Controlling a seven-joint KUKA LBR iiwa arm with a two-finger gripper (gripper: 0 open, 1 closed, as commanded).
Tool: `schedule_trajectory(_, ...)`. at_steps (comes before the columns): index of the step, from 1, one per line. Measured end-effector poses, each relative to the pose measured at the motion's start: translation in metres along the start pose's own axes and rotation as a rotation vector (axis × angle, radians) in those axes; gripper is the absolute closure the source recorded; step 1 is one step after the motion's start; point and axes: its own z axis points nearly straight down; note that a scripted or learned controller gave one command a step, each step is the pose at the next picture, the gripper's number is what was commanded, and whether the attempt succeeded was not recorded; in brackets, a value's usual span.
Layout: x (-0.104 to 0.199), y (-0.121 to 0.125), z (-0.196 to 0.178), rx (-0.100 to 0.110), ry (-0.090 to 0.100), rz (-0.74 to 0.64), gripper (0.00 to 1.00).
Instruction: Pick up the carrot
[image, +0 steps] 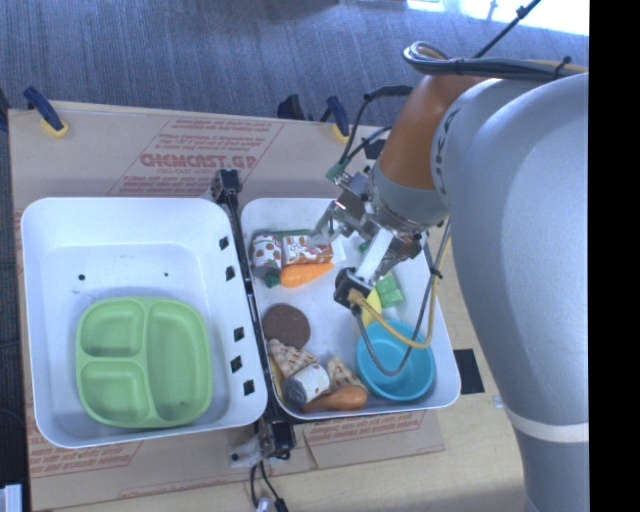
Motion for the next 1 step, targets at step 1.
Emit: schedule_trajectory(1, -0.0346, 0.0192, 0.1494, 0.014, -0.008, -0.045, 0.0)
